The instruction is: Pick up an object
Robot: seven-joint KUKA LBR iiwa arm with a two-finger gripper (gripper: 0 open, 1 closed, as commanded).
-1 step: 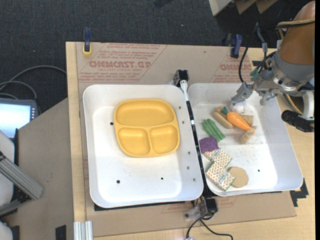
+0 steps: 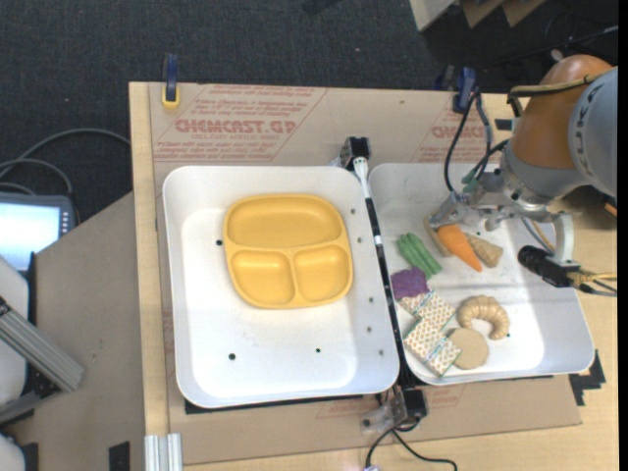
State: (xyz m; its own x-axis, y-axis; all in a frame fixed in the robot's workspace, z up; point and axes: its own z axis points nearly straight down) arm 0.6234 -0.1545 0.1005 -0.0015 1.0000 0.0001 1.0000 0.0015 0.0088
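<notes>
The right bin point(image 2: 559, 346) holds several toy foods. An orange carrot point(image 2: 458, 245) lies beside a beige piece point(image 2: 488, 254), with green beans point(image 2: 419, 253) to their left. In front of these are a purple piece point(image 2: 409, 283), a croissant point(image 2: 484, 313), a patterned packet point(image 2: 430, 327) and a round tan biscuit point(image 2: 471, 349). My gripper point(image 2: 475, 216) hangs low over the bin's back part, right above the carrot's far end. I see nothing lifted off the bin floor.
A yellow divided plate point(image 2: 287, 248) lies in the left bin point(image 2: 196, 292). Cables and a black connector point(image 2: 540, 262) trail from the arm over the right bin's right side. Blue clamps point(image 2: 171, 71) stand at the board's back corners.
</notes>
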